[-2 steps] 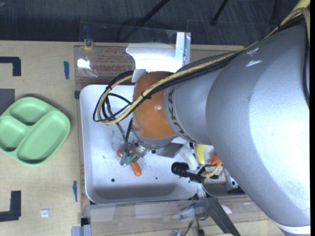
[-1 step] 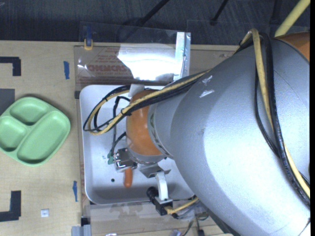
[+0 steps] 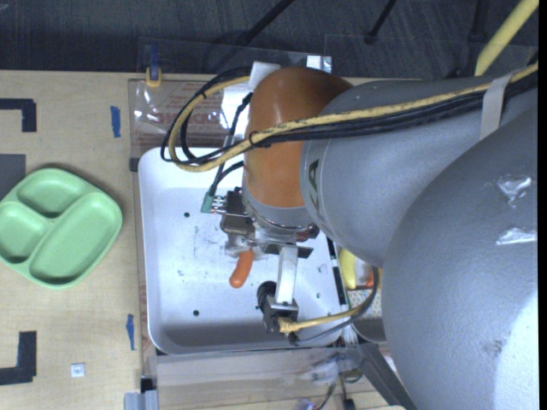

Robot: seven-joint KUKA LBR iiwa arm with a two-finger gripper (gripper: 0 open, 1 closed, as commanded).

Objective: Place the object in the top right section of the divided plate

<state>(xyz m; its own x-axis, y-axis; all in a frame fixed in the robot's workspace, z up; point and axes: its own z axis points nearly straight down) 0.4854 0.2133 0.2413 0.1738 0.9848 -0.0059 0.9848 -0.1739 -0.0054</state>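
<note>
camera view | tool [image 3: 245, 250] grip unclear | white bin [image 3: 171, 220] | wooden bench [image 3: 77, 126]

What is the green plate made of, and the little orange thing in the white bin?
The green divided plate looks like smooth matte plastic, with soft rounded rims. The orange carrot-shaped object seems plastic or rubber, evenly coloured; too small to be sure.

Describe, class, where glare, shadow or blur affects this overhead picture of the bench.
Camera view: the white bin floor shines with soft glare; the arm casts shade over its right part; the carrot and green divided plate look reasonably sharp.
</note>
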